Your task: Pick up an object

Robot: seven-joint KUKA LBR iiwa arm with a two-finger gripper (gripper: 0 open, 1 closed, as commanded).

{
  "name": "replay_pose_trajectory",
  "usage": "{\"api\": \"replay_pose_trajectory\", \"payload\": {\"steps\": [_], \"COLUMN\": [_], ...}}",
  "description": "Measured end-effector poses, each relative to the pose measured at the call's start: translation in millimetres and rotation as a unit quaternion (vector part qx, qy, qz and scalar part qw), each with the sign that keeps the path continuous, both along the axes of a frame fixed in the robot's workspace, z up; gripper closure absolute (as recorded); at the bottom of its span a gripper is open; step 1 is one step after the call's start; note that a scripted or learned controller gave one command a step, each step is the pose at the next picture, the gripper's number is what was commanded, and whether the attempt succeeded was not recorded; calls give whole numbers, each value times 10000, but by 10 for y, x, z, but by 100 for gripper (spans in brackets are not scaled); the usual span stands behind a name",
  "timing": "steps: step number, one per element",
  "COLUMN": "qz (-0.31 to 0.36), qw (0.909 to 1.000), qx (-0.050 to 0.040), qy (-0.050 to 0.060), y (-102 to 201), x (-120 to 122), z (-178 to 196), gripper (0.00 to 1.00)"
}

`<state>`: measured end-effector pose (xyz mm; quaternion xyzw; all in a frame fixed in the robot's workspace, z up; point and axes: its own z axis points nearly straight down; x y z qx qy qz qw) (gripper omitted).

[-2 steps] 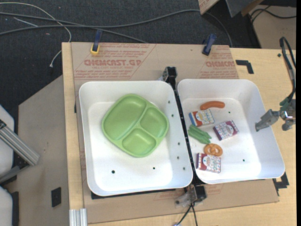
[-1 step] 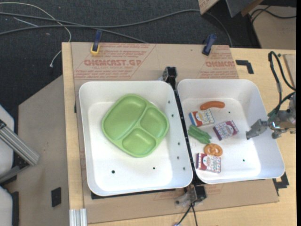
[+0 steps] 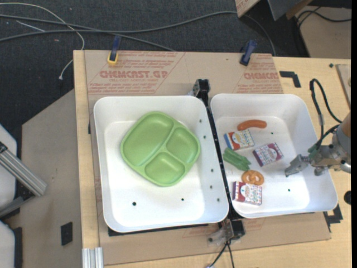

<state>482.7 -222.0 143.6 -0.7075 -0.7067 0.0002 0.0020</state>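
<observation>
The right bin (image 3: 295, 108) holds several small items. An orange sausage (image 3: 252, 125) lies near the back, with a red-and-white carton (image 3: 240, 140) in front of it. Beside them are a purple carton (image 3: 267, 153) and a green pea pod (image 3: 237, 159). A brown pretzel (image 3: 252, 177) sits just above another red carton (image 3: 247, 194). My gripper (image 3: 305, 170) hangs low over the right side of this bin, to the right of the purple carton. It is open, and only bare bin floor shows between its fingers.
The left bin (image 3: 111, 194) carries a green divided plate (image 3: 160, 148). A black divider rail (image 3: 215, 149) runs between the bins. Clamps (image 3: 114, 56) pin the cardboard at the back. Cables (image 3: 321, 99) trail by the right bin's outer wall.
</observation>
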Motion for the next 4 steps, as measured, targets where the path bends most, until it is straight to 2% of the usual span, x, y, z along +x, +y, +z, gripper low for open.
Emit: {"api": "replay_pose_trajectory", "payload": {"steps": [1, 2, 4], "qz": [4, 0, 12], "qw": [10000, 10000, 10000], "qx": [1, -6, -19], "qy": [0, -17, -28], "y": [6, 2, 45], "x": [0, 7, 21], "z": [-515, -391, 460], "gripper": [0, 100, 100]}}
